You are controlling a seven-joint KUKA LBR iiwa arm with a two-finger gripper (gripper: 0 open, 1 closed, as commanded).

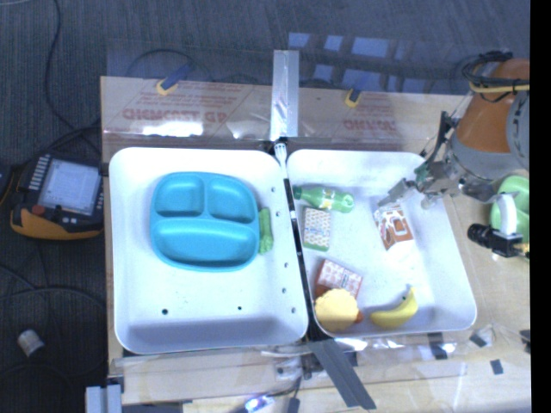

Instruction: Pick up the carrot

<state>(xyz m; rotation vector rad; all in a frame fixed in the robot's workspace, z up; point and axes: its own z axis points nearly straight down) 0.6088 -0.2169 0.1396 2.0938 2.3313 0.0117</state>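
My gripper [411, 189] hangs over the upper right part of the right bin [456, 265], reaching in from the right beneath the arm's orange band [484, 126]. Just below it lies a small white and brown packet [395, 228]. A rounded yellow-orange item [336, 309] sits at the bin's front left, well away from the gripper. Nothing can be seen held in the gripper.
The right bin also holds a green bottle [325, 199], a patterned sachet [317, 228], a red packet [338, 276] and a banana [395, 310]. In the left bin [138, 308] a blue divided plate [205, 218] lies with a green item [264, 231] beside it.
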